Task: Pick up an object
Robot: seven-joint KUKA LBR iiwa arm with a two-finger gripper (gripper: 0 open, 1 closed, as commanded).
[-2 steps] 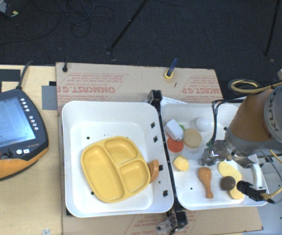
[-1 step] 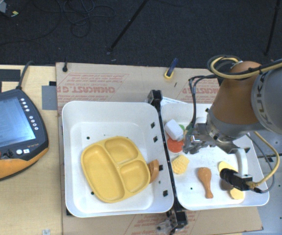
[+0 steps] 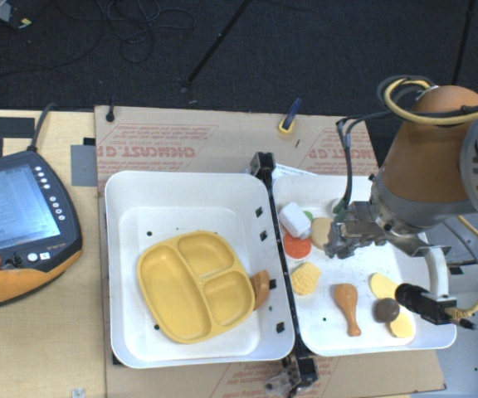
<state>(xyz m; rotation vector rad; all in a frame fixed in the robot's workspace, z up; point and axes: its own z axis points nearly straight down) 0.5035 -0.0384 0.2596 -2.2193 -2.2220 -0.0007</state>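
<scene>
Overhead, gripper (image 3: 338, 243) low in the right bin (image 3: 438, 338), crowded by toy food.
Hard to tell whether open or shut. Just beside: white block (image 3: 294, 218), red disc (image 3: 297, 245), waffle-textured yellow piece (image 3: 306, 278). Farther out: glossy drumstick (image 3: 348, 305), brown ball (image 3: 386, 310), yellow slices (image 3: 402, 326). Left bin (image 3: 127, 214): smooth yellow divided plate (image 3: 196, 283), brown piece (image 3: 261, 288) touching.

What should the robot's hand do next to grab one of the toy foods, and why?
Probably lower a little where it is. The hand hovers over the right bin, close to the white block, the orange piece and a pale piece. Nothing can be seen between its fingers, so it likely needs to come down onto one of them.
</scene>
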